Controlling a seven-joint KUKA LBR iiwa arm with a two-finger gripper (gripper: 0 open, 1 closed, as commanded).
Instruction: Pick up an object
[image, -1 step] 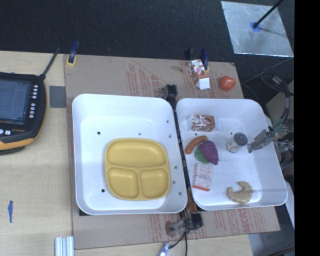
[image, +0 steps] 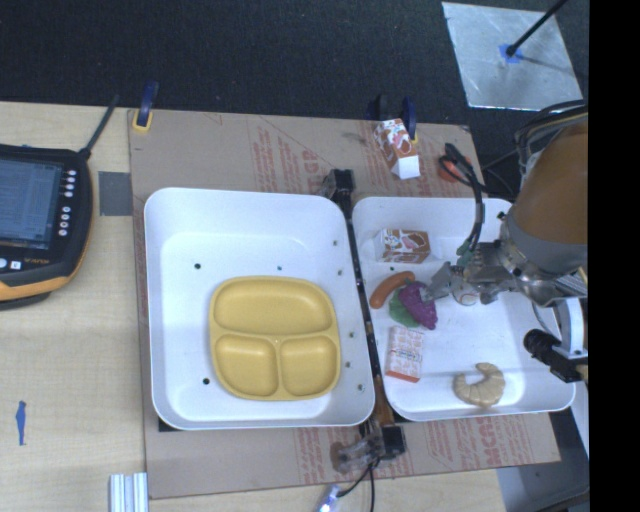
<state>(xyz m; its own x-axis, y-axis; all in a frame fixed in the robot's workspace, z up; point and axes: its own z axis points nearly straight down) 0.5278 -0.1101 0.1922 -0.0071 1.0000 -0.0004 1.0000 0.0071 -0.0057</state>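
The gripper (image: 447, 288), I cannot tell its state, hangs just right of the soft, light purple grapes (image: 420, 305); grab their middle.

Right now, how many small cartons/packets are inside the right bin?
2. One carton lies near the bin's far left corner; one packet lies by the left wall, nearer the front. The arm may hide more.

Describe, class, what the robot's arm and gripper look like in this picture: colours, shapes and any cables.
The arm is a thick rounded body with a broad orange band above grey metal at the wrist. A dark cable curves down beside it. The gripper is a small grey metal assembly with dark parts.
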